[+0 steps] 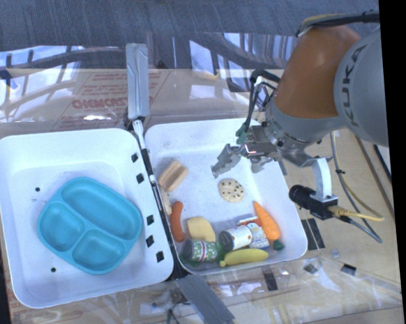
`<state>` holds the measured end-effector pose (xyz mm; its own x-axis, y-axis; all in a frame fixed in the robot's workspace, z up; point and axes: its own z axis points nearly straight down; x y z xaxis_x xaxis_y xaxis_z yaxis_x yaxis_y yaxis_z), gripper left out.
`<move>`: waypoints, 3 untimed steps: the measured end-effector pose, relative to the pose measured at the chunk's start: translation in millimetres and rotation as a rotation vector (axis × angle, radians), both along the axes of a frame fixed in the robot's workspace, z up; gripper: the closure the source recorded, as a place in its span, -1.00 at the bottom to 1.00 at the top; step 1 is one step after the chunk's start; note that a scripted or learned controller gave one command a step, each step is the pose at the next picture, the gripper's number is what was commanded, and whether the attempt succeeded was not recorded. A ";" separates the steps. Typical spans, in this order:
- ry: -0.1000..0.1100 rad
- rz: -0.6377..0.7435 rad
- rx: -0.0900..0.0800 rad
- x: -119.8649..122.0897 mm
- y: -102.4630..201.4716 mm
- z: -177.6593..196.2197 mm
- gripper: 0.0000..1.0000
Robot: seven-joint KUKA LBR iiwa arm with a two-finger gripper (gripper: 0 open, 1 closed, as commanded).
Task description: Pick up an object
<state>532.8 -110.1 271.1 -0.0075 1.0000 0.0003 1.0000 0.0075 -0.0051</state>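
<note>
Just below and slightly right of the gripper [225, 161], with fingers seemingly apart and holding nothing, lies the round cookie [231, 189], flat on the right bin [187, 134] floor.

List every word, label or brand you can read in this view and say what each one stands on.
"KUKA": on the grey arm, running along its casing beside the orange band.
"CHEMCAST": red print on the protective film over the clear sheet behind the bins; the smaller red lines around it are too blurred to read.
Label on the can: too small to read.
</note>
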 end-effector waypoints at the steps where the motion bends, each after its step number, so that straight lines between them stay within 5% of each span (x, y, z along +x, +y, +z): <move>1: 0.013 -0.083 0.001 44.8 -52.4 -154.7 -1.00; 2: 0.000 -0.127 0.000 38.4 -80.1 -179.6 -1.00; 3: 0.002 -0.123 0.000 38.5 -79.6 -170.1 1.00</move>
<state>571.3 -189.7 101.0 0.1154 0.9933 0.0004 0.9933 -0.1154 -0.0070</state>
